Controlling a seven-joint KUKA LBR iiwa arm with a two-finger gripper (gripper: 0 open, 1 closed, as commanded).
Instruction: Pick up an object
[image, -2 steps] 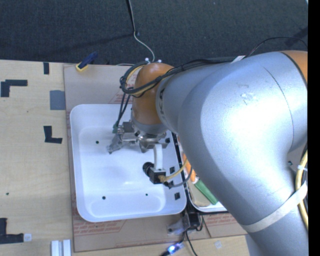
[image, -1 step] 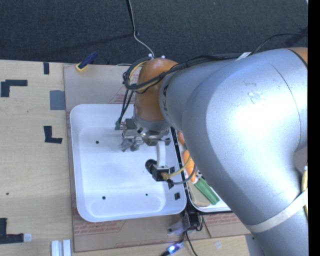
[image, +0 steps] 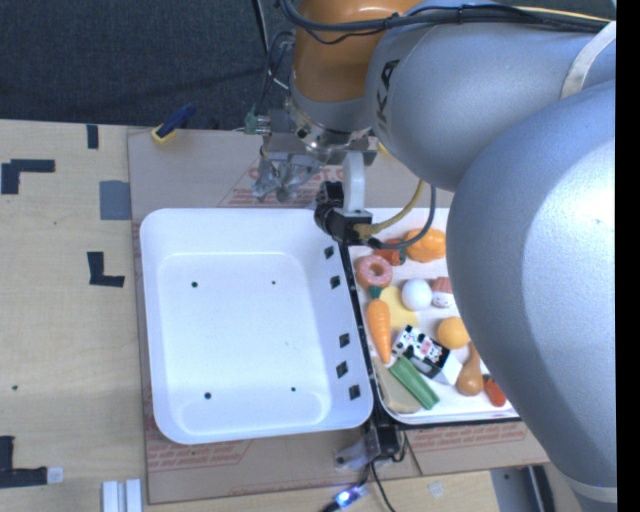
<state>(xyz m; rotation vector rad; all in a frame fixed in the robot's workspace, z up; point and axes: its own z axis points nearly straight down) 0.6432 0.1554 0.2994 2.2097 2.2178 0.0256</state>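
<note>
We judge the toy carrot (image: 379, 328), beside the pink donut (image: 376, 271), light, rigid, slightly slick; take it mid-body across its width. Gripper (image: 285, 180): we cannot tell its state.

The arm (image: 520, 200) is bulky — smooth, rounded grey shells with a glossy sheen. An orange band (image: 340, 50) rings it above the wrist. Below sits a metal claw (image: 285, 180) assembly, with black cables trailing beside it.

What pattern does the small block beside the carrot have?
Black and white patches, like a cow, on the block in the camera view.
</note>
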